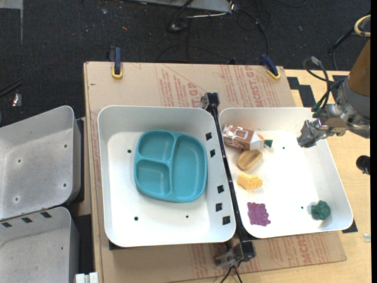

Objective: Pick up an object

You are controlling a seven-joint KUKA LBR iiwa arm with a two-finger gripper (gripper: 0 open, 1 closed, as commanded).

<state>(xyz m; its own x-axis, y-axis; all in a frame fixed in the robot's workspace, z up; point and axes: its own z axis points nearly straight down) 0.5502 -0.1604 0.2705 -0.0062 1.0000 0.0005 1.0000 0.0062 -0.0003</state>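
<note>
The right bin (330, 175) holds a brown and white carton (242, 137), a tan bread-like piece (250, 159), a yellow corn cob (249, 181), a purple grape bunch (258, 213) and a dark green lump (320, 210). My gripper (308, 134) hangs over the bin's upper right part, well right of the carton and above the green lump. Nothing is seen between its fingers.
The left bin (118, 158) bears a teal divided plate (171, 165). Both bins rest on a cardboard sheet (159, 81) held by clamps. Grey trays (35, 158) lie off to the left. Cables run across the dark floor at the top.
</note>
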